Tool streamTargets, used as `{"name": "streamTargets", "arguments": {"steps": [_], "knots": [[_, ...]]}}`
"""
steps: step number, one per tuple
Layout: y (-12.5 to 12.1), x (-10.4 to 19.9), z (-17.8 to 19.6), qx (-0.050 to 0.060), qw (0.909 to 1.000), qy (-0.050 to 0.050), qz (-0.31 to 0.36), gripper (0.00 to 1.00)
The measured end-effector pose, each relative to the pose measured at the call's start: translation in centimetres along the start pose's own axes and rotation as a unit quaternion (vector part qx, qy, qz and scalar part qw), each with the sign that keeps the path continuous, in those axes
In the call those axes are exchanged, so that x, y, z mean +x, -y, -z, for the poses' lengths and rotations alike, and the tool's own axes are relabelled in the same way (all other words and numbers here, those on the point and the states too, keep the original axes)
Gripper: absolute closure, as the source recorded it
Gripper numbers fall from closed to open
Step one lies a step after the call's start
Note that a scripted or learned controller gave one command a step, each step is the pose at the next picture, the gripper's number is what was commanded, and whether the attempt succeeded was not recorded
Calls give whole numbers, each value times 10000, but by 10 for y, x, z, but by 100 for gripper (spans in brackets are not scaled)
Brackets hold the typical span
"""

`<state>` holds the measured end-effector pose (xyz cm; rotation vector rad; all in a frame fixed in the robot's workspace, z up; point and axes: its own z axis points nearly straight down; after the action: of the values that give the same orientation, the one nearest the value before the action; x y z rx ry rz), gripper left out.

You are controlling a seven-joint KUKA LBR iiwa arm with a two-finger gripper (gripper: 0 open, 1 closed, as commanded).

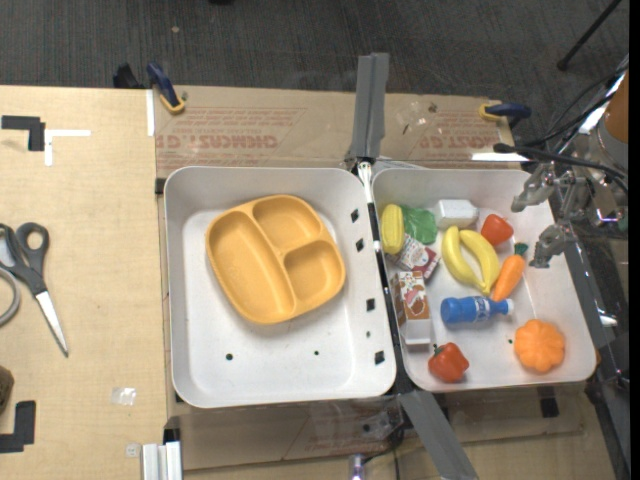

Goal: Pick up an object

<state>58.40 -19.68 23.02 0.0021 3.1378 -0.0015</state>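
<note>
Gripper [548, 218] poised over the right bin's [578, 298] far right rim, just beside the carrot [508, 277]; finger spread cannot be told.

The arm [612, 118] is cut off by the right edge, so little of it shows above the gripper [545, 223]. The gripper's finger spacing is too cluttered to read. Packets [413, 278] beside the corn [392, 228] have unreadable labels.

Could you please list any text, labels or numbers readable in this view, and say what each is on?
Red lettering on the brown cardboard sheet behind the bins: reversed and too blurred to read.
Printed small food packets in the right white bin: too small to read.
Nothing else carries legible text.
</note>
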Motion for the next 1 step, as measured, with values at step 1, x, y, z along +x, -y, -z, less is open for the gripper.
{"name": "streamTargets", "arguments": {"steps": [1], "knots": [[24,-25,-98,6,9998,21,207,0]]}}
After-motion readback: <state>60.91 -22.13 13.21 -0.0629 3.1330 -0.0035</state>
